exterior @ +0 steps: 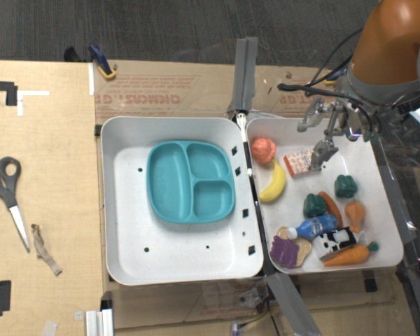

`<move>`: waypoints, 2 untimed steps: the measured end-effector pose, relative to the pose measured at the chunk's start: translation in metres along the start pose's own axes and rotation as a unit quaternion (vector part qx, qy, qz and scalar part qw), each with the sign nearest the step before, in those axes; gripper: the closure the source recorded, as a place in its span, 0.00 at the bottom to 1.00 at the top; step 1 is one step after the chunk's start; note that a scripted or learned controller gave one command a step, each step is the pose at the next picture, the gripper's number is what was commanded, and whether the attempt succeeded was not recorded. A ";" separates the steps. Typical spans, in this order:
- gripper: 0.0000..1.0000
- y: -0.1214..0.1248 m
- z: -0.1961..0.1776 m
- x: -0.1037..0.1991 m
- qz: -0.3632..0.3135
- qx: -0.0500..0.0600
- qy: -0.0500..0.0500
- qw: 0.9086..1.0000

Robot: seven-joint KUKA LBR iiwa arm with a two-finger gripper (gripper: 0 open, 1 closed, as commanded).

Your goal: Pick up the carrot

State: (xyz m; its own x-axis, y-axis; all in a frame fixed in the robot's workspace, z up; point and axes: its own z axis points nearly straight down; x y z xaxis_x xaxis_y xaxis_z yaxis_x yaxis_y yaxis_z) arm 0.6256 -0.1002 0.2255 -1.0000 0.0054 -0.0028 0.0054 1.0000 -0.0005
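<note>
The carrot (346,255) is orange with a green stub at its right end. It lies along the front right wall of the right bin (388,208), just in front of a black-and-white toy (334,239). My gripper (323,154) hangs over the back of the same bin, above a red-and-white packet (299,162). It is well behind the carrot and apart from it, and nothing is visibly held.
The right bin also holds a pink ball (263,149), a banana (273,182), green toys (346,185), an orange piece (355,214), a blue bottle (315,227) and purple grapes (287,250). A teal divided plate (191,181) sits in the left bin (119,208). Scissors (7,187) lie on the bench at far left.
</note>
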 end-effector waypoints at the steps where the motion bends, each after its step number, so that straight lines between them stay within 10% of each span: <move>1: 0.00 -0.027 0.108 0.063 0.081 0.000 0.000 0.997; 2: 0.00 -0.082 0.101 0.100 0.162 0.000 0.000 0.987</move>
State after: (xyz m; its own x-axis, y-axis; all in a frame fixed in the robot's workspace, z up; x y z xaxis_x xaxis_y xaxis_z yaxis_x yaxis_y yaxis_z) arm 0.5249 -0.1814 0.1247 -0.9455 0.3256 -0.0025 0.3256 0.9455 0.0004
